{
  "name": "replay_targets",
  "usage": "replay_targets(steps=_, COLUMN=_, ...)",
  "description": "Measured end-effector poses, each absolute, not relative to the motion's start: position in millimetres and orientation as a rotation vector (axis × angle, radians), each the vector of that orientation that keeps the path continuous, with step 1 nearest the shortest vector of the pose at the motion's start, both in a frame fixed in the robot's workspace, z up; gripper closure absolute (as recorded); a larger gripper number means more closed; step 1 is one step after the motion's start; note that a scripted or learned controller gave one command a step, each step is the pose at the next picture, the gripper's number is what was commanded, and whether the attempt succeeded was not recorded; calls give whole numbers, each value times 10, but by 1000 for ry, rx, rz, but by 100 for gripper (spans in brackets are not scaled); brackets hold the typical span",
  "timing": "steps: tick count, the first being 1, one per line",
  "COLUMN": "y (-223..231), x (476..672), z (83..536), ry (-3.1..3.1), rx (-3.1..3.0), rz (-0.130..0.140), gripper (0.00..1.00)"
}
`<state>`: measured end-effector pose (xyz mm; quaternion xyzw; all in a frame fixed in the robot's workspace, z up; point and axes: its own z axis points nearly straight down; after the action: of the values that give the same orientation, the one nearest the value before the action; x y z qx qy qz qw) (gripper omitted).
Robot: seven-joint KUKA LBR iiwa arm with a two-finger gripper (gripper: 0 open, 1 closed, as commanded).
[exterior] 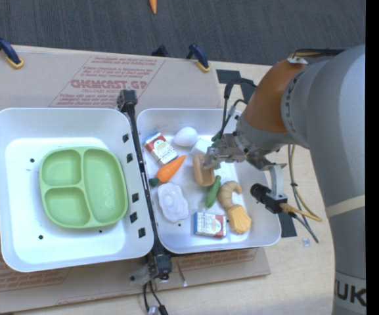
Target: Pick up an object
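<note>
Nearest you, along the right bin's (176, 245) near wall, the small printed box (210, 224) lay just beside the yellow corn cob (239, 220), with the tan peanut-shaped piece (228, 193) and a green pod (213, 192) touching behind them, so any push there could have dragged several things at once. Mid-bin, the hand (210, 160) sat low over the tan bread-like piece (202, 171); you could not tell whether it was released or clenched, and nothing showed as lifted. The carrot (170, 170) and the clear white lump (172, 202) lay near, so a skewed descent risked nudging rather than gripping. Toward the far wall, the egg (186, 136) would likely roll if bumped. The green divided plate (84, 187) lay in the left bin (5, 248), well apart.
</note>
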<state>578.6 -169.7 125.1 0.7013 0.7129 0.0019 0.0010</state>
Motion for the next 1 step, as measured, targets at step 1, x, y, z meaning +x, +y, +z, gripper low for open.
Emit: replay_targets(steps=1, y=-1694, x=5792, z=1352, ry=2240, rx=2197, rz=8, gripper=100)
